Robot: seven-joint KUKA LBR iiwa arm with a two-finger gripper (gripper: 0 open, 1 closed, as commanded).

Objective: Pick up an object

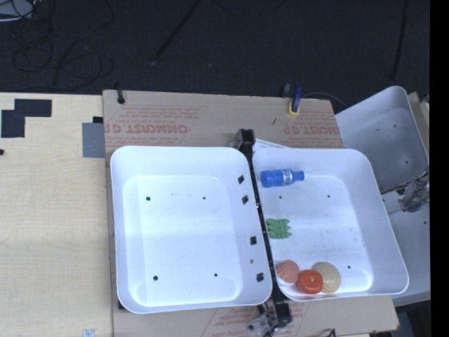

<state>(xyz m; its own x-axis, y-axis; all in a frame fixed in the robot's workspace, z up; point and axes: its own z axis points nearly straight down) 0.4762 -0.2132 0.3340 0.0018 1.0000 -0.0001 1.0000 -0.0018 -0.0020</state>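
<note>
Overhead slanted view of the bench with two shallow white bins side by side. The left bin (182,227) holds nothing to pick; the right bin (354,202) carries all candidates — a blue bottle (282,177) lying on its side near the far left corner, a small green item (278,228) beside the left wall at mid-depth, and, clustered at the near edge, a pinkish piece (287,269), a red round object (310,281) and a tan round object (327,275), the three touching or nearly so. Every object rests on the bin floor — none is lifted, so, by this evidence, the pick remains wholly undone: approach, grasp and lift all lie ahead.
</note>
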